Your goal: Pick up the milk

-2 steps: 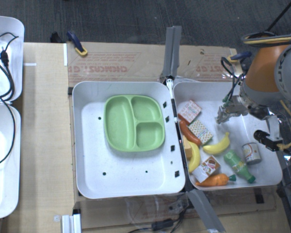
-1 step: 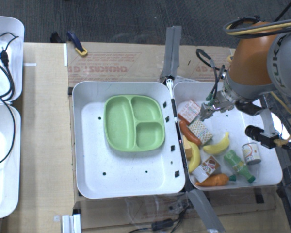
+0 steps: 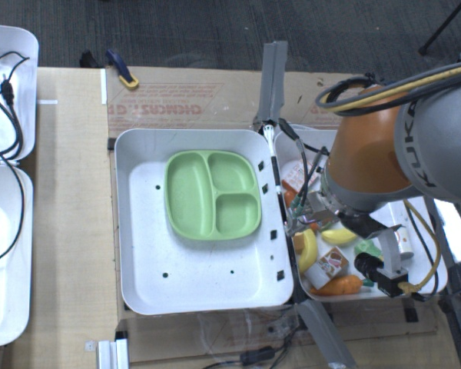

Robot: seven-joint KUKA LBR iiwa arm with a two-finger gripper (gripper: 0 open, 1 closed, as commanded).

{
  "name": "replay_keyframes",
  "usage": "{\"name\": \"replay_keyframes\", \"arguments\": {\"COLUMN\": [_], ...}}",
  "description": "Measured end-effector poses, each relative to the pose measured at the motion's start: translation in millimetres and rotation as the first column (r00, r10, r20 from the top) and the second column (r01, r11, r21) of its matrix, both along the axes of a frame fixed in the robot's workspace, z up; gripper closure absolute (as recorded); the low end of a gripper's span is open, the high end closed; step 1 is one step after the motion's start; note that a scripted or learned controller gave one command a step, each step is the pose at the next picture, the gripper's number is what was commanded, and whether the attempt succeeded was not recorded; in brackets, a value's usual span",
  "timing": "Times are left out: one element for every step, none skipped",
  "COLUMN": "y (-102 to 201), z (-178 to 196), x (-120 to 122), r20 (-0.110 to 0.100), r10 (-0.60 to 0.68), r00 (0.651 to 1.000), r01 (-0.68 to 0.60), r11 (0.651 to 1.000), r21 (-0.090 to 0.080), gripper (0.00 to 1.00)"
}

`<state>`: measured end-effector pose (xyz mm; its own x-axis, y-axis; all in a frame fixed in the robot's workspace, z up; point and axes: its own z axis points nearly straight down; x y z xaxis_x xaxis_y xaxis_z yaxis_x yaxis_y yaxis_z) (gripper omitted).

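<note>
A small white carton with a red-brown label, which I take for the milk (image 3: 333,264), lies in the right bin (image 3: 430,271) near its front, between a banana (image 3: 307,250) and a carrot (image 3: 339,285). My gripper (image 3: 307,210) reaches down into the right bin's left side, just behind the banana and a short way behind the carton. The orange band and wrist (image 3: 369,156) hide most of it. I see nothing lifted out of the bin.
A green divided plate (image 3: 213,194) lies in the left bin (image 3: 138,229). The right bin also holds a yellow piece (image 3: 339,235), a green piece (image 3: 369,247) and a white-red item (image 3: 294,177). Cables and a black fitting (image 3: 376,271) hang over its front.
</note>
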<state>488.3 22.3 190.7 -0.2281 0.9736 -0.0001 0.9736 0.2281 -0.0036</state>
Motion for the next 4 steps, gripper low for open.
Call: {"name": "replay_keyframes", "arguments": {"y": [39.4,53.8,25.7,80.0], "z": [0.3,-0.4,0.4,91.1], "x": [-10.0,-11.2,-10.1,-9.9], "r20": [0.001,0.0,0.002,0.003], "r10": [0.372,-0.208,0.448,0.44], "r00": [0.928,0.978,0.894,0.898], "r01": [-0.372,0.208,-0.448,-0.44], "r11": [0.928,0.978,0.894,0.898], "r21": [0.001,-0.002,0.001,0.0], "gripper": [1.0,1.0,1.0,1.0]}}
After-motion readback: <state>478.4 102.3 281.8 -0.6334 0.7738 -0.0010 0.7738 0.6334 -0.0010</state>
